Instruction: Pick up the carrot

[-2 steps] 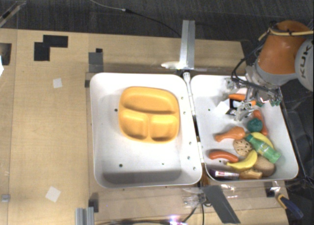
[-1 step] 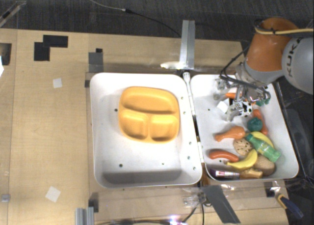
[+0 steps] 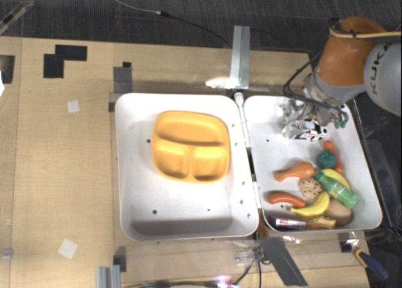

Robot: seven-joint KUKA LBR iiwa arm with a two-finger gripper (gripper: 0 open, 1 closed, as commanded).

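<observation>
The arm hung over the far end of the right bin [image 3: 372, 214], its gripper [image 3: 306, 123] low above the bin floor; whether the jaws were spread or pressed together could not be told. The carrot [image 3: 331, 152] lay just nearer the desk's front edge, beside the green bottle [image 3: 337, 186], untouched. The yellow tray [image 3: 190, 145] sat in the left bin [image 3: 129, 173], likely awaiting items.

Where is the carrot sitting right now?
The carrot lies in the right bin, toward its right wall, just below the tool and directly above the green bottle, with the chicken drumstick to its left.
</observation>
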